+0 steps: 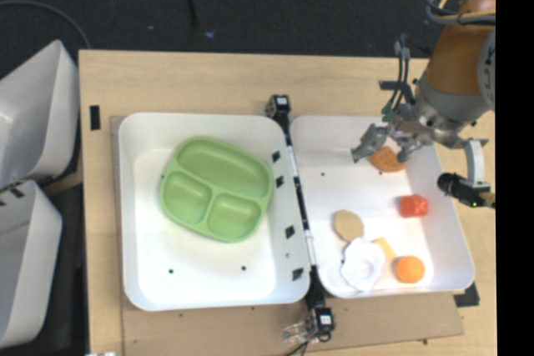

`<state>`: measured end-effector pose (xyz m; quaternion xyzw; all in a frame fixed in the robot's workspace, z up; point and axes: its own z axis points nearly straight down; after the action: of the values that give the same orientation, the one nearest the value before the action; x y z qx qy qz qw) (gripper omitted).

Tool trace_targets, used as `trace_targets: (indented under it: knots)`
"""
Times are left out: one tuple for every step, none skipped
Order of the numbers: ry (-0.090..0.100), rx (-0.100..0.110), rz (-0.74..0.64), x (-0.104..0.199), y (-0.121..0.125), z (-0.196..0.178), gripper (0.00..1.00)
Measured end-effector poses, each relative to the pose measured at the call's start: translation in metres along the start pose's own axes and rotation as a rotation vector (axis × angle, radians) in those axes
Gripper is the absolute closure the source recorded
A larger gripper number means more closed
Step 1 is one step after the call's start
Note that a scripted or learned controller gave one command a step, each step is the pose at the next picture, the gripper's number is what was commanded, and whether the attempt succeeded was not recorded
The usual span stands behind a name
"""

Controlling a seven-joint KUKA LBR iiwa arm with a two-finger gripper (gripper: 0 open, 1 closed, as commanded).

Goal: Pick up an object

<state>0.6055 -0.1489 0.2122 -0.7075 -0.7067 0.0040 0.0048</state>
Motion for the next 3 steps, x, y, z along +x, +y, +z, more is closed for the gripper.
trace_targets:
  knots:
    - [-0.002,-0.013,-0.003,0.000,0.003,-0.008,0.00]
    - [-0.003,-0.011,-0.001,-0.005,0.001,0.035,0.00]
    - [-0.002,-0.009,-0.003,0.003,0.004,0.090,0.00]
